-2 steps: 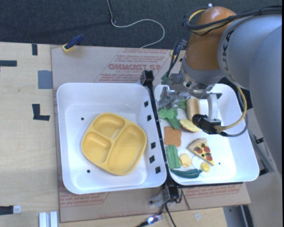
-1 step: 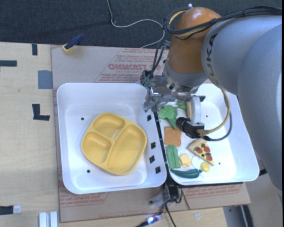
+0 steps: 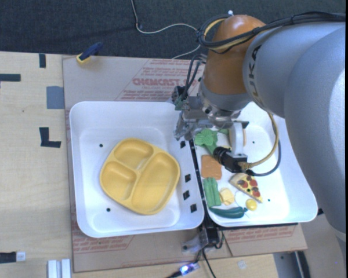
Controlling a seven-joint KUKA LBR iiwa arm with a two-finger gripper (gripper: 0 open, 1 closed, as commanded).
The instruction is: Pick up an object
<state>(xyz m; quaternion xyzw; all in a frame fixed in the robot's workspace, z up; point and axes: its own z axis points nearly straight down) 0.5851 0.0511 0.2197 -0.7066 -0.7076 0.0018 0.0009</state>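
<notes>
A: Gripper [image 3: 192, 133] sits low over the divide between the two bins, at the right bin's [image 3: 296, 210] far-left corner, just beside a green leafy toy [image 3: 207, 138]. Whether it is apart, together or clamped on something, I cannot tell; the metal wrist parts hide it.

B: What is in that bin?

A: Play food, bunched along its left edge. Next to the leafy piece lies an orange-brown slab [image 3: 211, 167]; toward the near edge come a long green strip [image 3: 210, 191], a small yellow piece [image 3: 227, 197], a pizza slice [image 3: 245, 184], a yellow ball [image 3: 252, 205] and a dark green pepper [image 3: 228, 212] nearest the rim. Nothing is visibly lifted.

B: And the left bin [image 3: 84, 155]?

A: One yellow divided plate [image 3: 140, 175], lying flat near the middle, toward the near-right corner.

B: The arm?

A: The arm [image 3: 290, 80] comes in from the right and bends down steeply, its orange band [image 3: 229, 54] above the wrist. A black cable [image 3: 261, 164] loops over the right bin. The arm's bulk covers the bin's far-right corner, and its right edge is cut off.
</notes>
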